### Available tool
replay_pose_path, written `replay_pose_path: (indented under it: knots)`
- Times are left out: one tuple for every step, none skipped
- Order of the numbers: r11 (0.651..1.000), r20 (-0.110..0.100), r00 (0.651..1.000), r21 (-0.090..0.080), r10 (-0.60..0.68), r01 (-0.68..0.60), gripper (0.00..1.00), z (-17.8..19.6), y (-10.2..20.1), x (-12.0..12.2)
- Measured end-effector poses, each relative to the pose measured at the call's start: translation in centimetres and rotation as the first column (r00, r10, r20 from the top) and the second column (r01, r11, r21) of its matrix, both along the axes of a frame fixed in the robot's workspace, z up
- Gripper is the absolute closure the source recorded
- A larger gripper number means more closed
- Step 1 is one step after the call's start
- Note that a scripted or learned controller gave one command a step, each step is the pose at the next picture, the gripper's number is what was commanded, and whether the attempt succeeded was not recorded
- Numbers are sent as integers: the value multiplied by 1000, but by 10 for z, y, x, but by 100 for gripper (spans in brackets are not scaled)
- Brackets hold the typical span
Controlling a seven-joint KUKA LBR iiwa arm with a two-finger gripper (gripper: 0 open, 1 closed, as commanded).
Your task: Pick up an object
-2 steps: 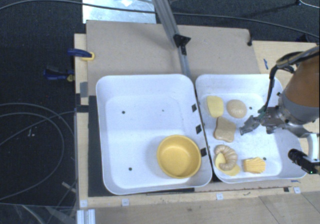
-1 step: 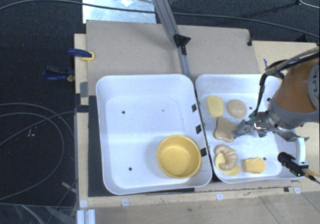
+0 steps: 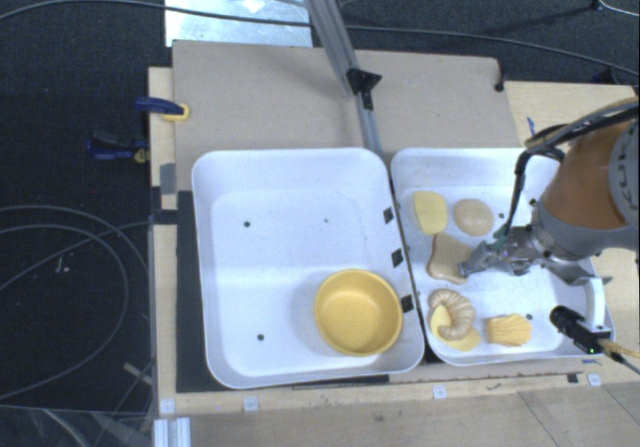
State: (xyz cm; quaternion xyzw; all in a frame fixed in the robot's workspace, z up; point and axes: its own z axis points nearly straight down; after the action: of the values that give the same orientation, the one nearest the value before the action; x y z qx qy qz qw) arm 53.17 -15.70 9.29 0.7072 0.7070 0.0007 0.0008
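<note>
— Reaching for the tan piece (image 3: 447, 257), is it? That one lies mid-frame in the right bin (image 3: 500, 163), under the yellow slab (image 3: 430, 211).

— So I judge. The tool (image 3: 478, 260) sits low at its right edge, touching or nearly; whether its tips are apart or together I cannot tell.

— Next?

— Closing squarely on it, then lifting clear of the croissant (image 3: 453, 315) below.

We see two white bins — the left bin (image 3: 250, 215) carries a yellow bowl (image 3: 358, 311) near its front edge, the right bin (image 3: 440, 167) pale yellow and tan food pieces — under a grey arm (image 3: 590, 205) banded orange.
</note>
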Motion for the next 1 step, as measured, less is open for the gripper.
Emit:
replay_pose_path:
  knots:
    - [1000,7,1000,0,1,-1,100,12,1,2]
